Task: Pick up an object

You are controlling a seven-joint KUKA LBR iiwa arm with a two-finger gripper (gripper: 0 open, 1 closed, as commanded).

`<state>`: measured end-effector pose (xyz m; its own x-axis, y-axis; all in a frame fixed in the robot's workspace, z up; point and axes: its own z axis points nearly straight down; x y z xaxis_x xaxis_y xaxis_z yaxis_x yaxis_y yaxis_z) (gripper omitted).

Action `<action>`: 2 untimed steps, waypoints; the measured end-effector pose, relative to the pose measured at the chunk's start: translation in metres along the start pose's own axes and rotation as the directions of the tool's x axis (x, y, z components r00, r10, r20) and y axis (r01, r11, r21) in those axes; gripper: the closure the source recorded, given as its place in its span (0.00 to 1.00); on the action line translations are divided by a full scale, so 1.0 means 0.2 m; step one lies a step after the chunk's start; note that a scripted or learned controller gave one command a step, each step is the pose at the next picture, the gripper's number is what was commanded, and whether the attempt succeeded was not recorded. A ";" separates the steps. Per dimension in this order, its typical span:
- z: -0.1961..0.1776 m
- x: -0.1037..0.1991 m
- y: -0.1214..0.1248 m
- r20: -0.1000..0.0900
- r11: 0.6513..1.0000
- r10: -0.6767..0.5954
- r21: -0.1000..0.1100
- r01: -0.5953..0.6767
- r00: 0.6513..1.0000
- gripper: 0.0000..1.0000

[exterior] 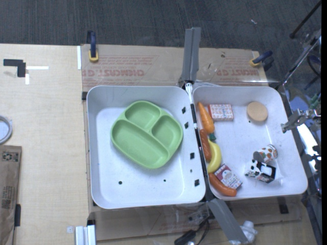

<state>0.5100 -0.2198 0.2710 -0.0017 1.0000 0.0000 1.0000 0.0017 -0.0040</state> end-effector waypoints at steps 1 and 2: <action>0.56 -0.01 0.15 0.000 0.982 -0.189 -0.002 0.189 0.982 0.00; 0.87 0.12 -0.09 0.011 0.982 -0.186 -0.015 0.186 0.982 0.00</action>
<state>0.4906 -0.1951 0.0972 -0.1881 0.9821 -0.0099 0.9821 0.1882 0.0115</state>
